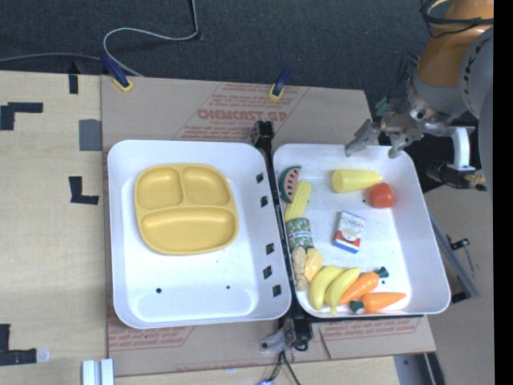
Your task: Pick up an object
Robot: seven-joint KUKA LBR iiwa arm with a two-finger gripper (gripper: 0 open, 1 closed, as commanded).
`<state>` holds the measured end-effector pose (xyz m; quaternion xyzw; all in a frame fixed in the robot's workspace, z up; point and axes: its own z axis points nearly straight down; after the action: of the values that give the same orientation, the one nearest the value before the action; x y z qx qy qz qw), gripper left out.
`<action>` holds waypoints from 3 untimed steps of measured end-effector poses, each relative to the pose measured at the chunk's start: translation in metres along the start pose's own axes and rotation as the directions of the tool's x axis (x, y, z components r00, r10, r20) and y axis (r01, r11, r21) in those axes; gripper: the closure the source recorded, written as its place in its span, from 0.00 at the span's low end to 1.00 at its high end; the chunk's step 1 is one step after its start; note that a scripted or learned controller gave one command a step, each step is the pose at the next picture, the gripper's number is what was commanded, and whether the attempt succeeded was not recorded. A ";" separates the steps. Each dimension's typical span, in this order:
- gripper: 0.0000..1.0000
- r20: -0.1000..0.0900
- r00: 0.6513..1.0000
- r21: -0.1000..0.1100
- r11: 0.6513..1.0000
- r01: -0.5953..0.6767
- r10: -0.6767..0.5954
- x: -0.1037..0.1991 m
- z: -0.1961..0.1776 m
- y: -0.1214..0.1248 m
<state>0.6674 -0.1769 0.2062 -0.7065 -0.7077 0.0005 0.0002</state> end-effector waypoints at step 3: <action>1.00 0.003 1.000 -0.002 1.000 0.001 -0.001 0.045 0.111 0.002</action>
<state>0.6688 -0.1317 0.0950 -0.7062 -0.7081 0.0007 -0.0013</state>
